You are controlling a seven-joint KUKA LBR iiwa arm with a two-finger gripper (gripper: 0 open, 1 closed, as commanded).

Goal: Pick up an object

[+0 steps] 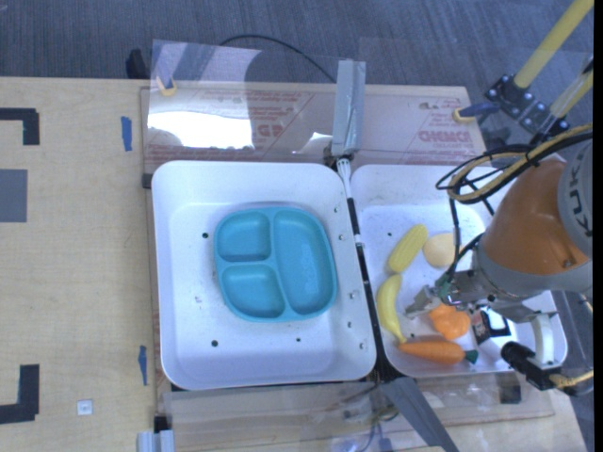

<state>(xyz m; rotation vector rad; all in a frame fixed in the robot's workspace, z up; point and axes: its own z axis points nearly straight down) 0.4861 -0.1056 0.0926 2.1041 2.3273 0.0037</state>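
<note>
Pincer (445,298) low in right bin (377,186); how far open: cannot tell. Orange fruit (450,323) just at its 5 o'clock, touching or nearly. Carrot (431,350) lies at 6, long axis running 9-to-3.

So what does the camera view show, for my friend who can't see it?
A grey and orange robot arm reaches from the right, its pincer low over toy food in the right white bin: corn, a banana, a carrot, a small orange piece and a pale round piece. The left white bin holds a blue divided plate.
</note>
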